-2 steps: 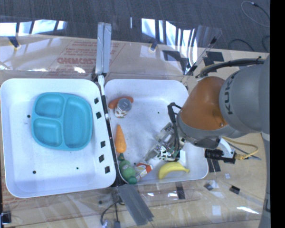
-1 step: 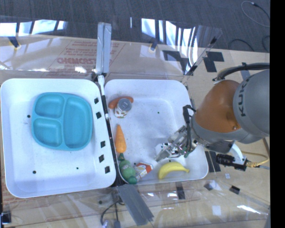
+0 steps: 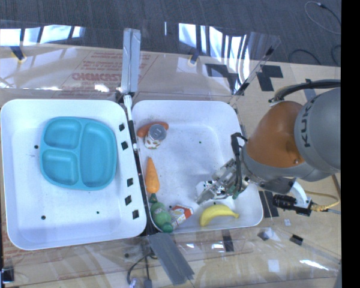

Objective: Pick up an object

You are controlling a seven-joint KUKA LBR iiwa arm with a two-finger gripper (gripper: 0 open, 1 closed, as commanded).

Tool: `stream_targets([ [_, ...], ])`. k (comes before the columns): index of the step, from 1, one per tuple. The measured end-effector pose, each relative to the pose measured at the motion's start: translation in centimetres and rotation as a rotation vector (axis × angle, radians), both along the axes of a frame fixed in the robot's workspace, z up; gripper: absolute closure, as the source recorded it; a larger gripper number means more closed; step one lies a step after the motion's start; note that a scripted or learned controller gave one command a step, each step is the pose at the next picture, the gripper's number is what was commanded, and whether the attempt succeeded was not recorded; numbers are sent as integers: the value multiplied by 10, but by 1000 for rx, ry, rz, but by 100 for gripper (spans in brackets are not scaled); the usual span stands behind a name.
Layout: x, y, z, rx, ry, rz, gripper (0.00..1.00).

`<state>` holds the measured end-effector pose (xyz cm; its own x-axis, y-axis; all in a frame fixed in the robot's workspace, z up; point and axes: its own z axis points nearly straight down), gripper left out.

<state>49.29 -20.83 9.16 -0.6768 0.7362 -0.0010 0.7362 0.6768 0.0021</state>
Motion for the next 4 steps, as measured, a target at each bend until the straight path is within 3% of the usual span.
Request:
stream_targets([
  [4, 0, 0, 0, 0, 0, 0, 0],
])
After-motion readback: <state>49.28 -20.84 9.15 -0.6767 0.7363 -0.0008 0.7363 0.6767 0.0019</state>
